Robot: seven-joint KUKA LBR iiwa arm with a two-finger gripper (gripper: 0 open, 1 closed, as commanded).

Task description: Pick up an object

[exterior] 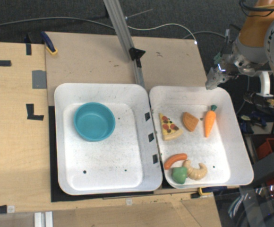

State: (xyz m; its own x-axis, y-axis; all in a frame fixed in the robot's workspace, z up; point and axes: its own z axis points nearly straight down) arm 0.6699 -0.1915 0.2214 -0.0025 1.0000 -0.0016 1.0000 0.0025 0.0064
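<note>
I am counting two white bins sitting side by side on the tabletop [99,60]. The left bin [104,174] is holding one teal bowl [95,121], and that is all I am seeing in it. The right bin [231,141] is holding six toy foods: one pizza slice [169,126], one brown bread-like piece [191,121], one carrot [209,120], one red sausage [175,160], one green round piece [179,175] and one tan croissant-like piece [197,170]. The sausage, the green piece and the croissant are lying bunched together near the front wall, touching or nearly so; the pizza, the bread piece and the carrot are lying in a loose row across the middle, apart from one another.

The arm is reaching in from the right, and its pincer [212,81] is hanging just above the right bin's far right corner, outside the rim. I cannot tell how the pincer is set. Nothing is showing in its grip. The carrot is lying nearest to it, just in front of it inside the bin; the bunch near the front wall is lying well apart from it.
</note>
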